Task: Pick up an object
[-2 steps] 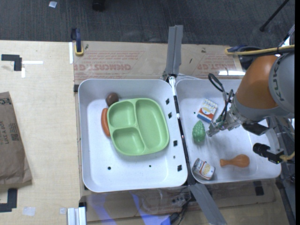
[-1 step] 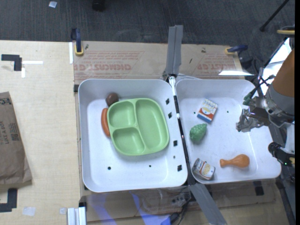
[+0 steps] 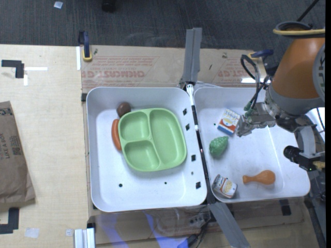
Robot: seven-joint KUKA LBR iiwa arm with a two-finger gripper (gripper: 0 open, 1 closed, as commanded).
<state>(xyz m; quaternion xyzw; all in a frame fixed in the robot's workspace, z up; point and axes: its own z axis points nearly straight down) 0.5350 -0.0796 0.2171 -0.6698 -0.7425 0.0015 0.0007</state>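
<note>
— Right bin [image 3: 289, 187], contents?
— Listed: small carton [image 3: 228, 123], green object [image 3: 219, 145], tin [image 3: 224, 186], orange drumstick [image 3: 260, 178].
— Gripper [image 3: 244, 129]?
— Positioned beside the carton; finger state cannot be told.

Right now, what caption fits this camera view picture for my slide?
Robot tool hovers beside a small carton in the right bin, with a green tray left.

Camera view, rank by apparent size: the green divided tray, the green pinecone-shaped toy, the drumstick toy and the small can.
1. green divided tray, by far the largest.
2. drumstick toy.
3. green pinecone-shaped toy and small can: too alike to rank.
</note>
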